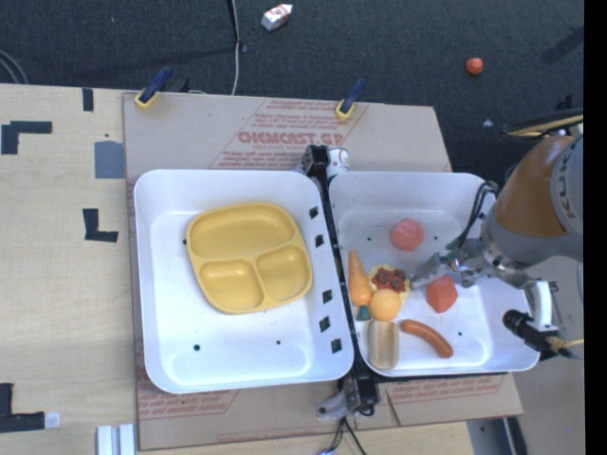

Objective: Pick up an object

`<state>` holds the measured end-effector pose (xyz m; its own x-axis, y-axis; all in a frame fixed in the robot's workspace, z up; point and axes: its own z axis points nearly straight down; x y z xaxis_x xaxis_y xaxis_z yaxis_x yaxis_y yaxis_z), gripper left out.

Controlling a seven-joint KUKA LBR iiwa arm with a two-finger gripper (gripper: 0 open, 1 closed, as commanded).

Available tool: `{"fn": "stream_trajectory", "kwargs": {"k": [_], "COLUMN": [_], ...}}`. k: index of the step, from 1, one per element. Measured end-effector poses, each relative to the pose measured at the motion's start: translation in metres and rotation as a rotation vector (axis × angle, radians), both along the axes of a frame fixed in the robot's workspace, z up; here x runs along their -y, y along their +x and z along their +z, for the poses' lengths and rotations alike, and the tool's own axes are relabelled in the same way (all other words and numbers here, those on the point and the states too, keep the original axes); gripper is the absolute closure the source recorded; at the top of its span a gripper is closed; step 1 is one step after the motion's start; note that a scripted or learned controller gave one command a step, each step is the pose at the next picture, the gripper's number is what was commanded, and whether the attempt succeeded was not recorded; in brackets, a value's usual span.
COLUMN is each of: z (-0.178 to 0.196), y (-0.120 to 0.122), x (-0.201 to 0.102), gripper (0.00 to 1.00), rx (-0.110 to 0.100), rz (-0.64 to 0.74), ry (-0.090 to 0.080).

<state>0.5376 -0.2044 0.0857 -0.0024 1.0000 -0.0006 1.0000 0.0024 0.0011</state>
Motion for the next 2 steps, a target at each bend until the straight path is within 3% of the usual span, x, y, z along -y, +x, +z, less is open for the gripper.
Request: {"fn": "stream_trajectory", "kwargs": {"k": [1, 2], "z": [0.0, 0.01], "y": [-0.035, -0.034], "x": [-0.046, -0.046], "gripper": [0.0, 1.0], "rx": [0.001, -0.001], "rz": [-0.001, 0.0], "ry": [-0.002, 0.003]}}
